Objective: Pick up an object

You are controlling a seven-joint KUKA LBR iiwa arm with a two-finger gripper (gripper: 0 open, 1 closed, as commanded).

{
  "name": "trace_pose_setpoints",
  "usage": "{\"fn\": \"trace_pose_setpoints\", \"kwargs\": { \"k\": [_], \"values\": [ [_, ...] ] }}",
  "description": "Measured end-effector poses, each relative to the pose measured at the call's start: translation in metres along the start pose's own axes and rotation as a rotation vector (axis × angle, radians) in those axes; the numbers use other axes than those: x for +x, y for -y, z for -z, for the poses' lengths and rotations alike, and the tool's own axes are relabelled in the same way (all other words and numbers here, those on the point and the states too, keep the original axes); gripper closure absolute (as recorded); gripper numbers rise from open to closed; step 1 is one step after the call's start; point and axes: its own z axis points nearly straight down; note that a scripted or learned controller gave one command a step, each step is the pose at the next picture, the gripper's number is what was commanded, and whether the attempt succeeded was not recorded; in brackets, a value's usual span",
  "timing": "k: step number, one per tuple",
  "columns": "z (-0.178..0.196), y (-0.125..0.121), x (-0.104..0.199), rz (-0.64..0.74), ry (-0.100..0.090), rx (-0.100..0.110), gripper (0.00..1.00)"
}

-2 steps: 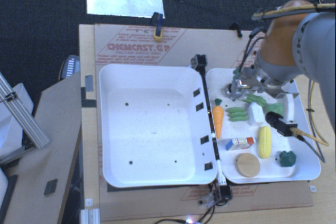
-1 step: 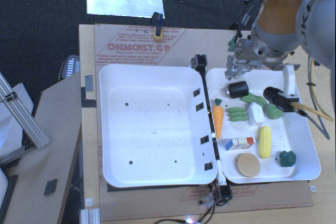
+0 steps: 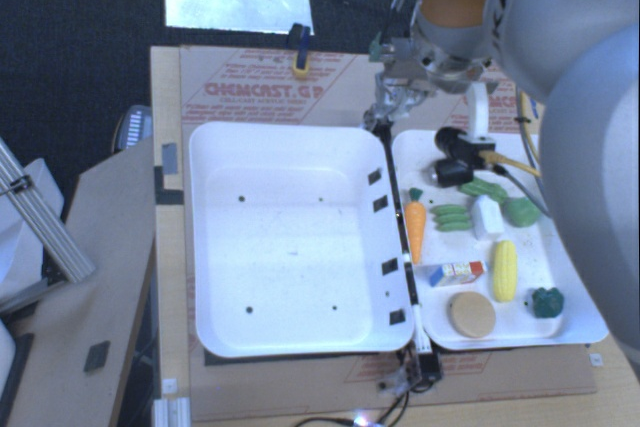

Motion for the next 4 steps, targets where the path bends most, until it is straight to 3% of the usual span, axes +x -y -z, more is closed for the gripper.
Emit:
{"fn": "trace_pose_setpoints", "kwargs": {
  "k": [1,2,3,4],
  "values": [
    [0.054,-0.008,0.021,-0.003,0.0,-0.001,1.0],
    [0.105,-0.008,0.077,0.0,-0.002,-0.002,1.0],
    [0.123,-0.002,0.16,0.002,-0.003,0.002,1.0],
    [0.228,-0.009,0.171,-0.003,-0.003,-0.007,1.0]
  ]
}}
